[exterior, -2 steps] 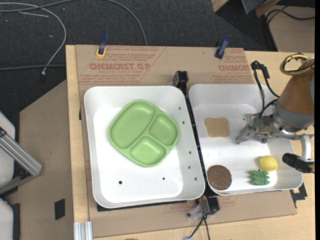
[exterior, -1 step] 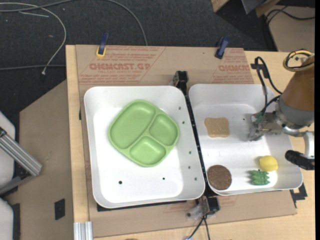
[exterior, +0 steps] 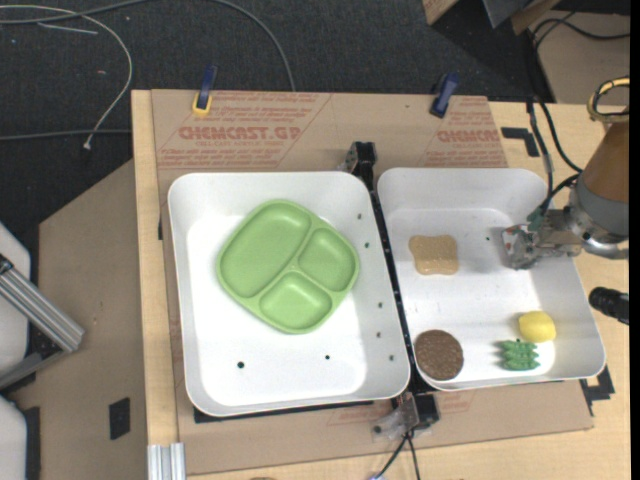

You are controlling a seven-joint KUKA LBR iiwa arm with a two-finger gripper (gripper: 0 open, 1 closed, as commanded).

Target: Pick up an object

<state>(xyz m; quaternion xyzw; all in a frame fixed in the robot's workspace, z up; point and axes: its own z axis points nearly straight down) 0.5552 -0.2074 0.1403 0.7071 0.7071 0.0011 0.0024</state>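
Observation:
In the right bin (exterior: 470, 183) lie a tan bread slice (exterior: 434, 255), a round brown patty (exterior: 438, 354), a yellow lemon-like piece (exterior: 537, 326) and a small green leafy piece (exterior: 519, 355). My gripper (exterior: 519, 247) hangs over the right side of this bin, to the right of the bread slice and above the yellow piece. Nothing shows between its fingers. The arm reaches in from the right edge.
The left bin (exterior: 200, 208) holds a green three-compartment plate (exterior: 289, 265). Both bins sit on a cardboard sheet (exterior: 250, 128) held by blue clamps (exterior: 205, 88) at the back. Cables and dark floor lie beyond the bench.

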